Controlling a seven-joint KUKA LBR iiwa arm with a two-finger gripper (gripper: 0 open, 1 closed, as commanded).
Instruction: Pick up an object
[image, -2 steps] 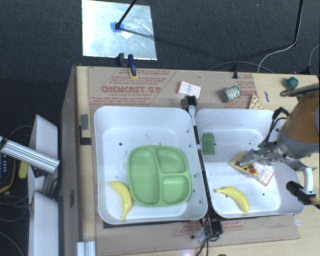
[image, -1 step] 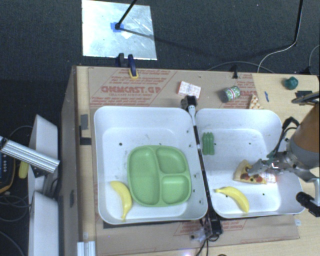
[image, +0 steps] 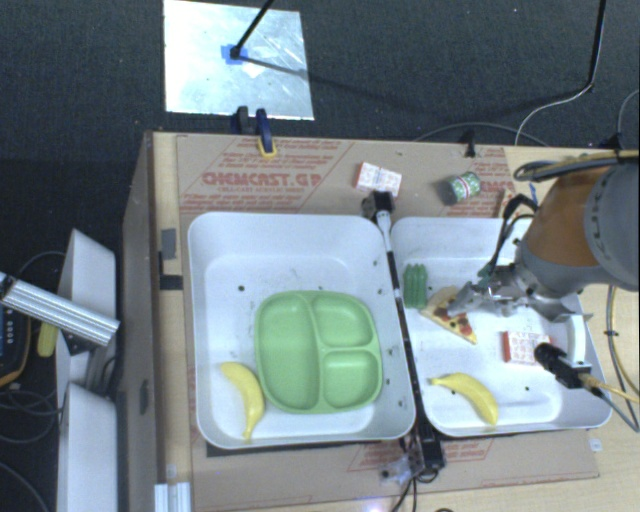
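Camera view: nearest the lower edge of the frame, a yellow banana (image: 468, 393) is lying in the right bin (image: 560, 418), and a second banana (image: 244, 396) is lying in the left bin (image: 215, 300) against a green divided plate (image: 320, 349). Just above the right-hand banana, a small red-and-white packet (image: 521, 346) is resting flat. Toward the middle right, the gripper (image: 470, 298) is being held low over a flat pizza-slice toy (image: 450, 319), right at its upper edge; whether the claw is wide or narrow cannot be told at this slant, and nothing is seen gripped in it. A green ribbed piece (image: 415, 284) is lying beside the slice, against the left wall of the same bin. The slice is judged to be light, stiff and thin, so it is likely best taken across its narrow edges rather than from above; lying so flat, it could be pushed along the smooth floor instead. Beyond the bins, a small card (image: 378, 179) and a little green can (image: 463, 187) are sitting on the cardboard.
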